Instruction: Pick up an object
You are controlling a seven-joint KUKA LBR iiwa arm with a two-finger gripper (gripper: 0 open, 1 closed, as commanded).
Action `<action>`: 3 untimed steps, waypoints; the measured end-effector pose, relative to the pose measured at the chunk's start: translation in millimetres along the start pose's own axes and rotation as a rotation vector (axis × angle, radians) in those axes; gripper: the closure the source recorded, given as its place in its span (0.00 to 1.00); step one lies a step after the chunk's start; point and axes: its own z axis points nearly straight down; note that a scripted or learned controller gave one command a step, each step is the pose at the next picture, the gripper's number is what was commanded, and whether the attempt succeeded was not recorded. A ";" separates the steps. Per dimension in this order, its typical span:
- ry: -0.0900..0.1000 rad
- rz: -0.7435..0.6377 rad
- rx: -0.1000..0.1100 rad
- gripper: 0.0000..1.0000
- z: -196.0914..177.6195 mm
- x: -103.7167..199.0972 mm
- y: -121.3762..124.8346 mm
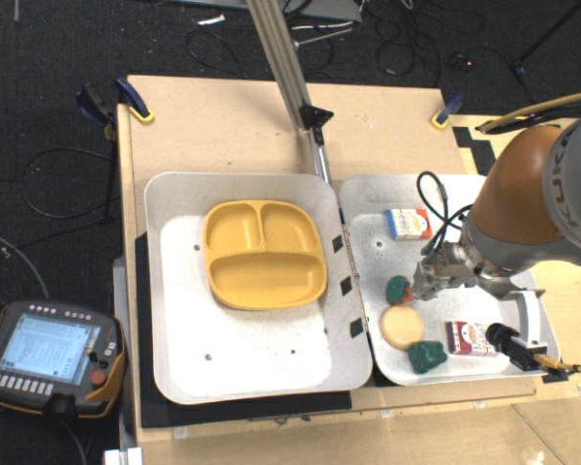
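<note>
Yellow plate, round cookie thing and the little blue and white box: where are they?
yellow plate (pixel 265 255): camera view, middle divider.
round cookie thing (pixel 402 326): camera view, top face.
blue and white box (pixel 408 223): camera view, its front.

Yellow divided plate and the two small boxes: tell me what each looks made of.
The yellow divided plate looks like moulded plastic with a matte to satin finish: one even colour, rounded ridges between compartments. The blue-and-white box and the red-and-white box look like printed cardboard, judging by flat faces and sharp edges, though the print is too small to read.
</note>
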 end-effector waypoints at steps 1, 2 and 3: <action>-0.001 -0.003 -0.005 1.00 -42.5 0.5 4.2; -0.001 -0.003 -0.005 1.00 -81.0 0.5 5.7; 0.002 -0.007 0.001 1.00 -77.5 45.1 -2.5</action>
